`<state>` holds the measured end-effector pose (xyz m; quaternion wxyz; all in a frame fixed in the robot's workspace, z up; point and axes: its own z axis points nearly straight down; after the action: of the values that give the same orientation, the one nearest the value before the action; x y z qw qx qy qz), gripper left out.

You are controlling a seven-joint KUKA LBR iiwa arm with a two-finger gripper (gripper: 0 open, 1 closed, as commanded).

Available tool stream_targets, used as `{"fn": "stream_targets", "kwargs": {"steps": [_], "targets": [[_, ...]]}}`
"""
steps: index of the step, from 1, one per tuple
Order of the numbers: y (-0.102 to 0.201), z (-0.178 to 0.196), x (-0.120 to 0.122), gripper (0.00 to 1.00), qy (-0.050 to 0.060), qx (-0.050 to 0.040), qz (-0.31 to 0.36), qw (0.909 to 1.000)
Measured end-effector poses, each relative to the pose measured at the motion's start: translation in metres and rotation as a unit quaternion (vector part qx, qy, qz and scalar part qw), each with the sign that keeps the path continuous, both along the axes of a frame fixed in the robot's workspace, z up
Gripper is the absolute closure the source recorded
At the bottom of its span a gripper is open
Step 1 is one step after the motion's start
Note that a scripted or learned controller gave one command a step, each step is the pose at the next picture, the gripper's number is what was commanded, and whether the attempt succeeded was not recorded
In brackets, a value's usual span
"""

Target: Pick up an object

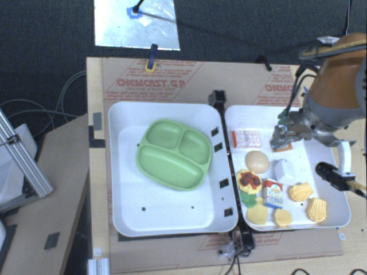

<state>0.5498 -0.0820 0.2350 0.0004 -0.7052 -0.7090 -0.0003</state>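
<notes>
**Gripper low over the far side of the right bin**

The arm (335,79) reaches in from the right, and its gripper (282,141) hangs over the far part of the right bin (344,213). Whether its fingers are apart or closed cannot be told; nothing shows between them.

Just left of the gripper lies a red-and-white packet (246,138). Nearer sits a beige egg-like ball (257,161), with a pale grey block (283,169) to its right. Along the near side lie a red-and-green toy food (249,183), a small carton (273,193) and several yellow pieces (300,192).

The left bin (123,211) holds a green divided plate (174,153).
</notes>
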Motion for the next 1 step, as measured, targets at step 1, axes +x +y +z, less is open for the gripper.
{"fn": "stream_targets", "kwargs": {"steps": [1], "targets": [[0.0334,-0.0158,-0.0344,1.00,0.001,0.0004,0.001,1.0000]]}}
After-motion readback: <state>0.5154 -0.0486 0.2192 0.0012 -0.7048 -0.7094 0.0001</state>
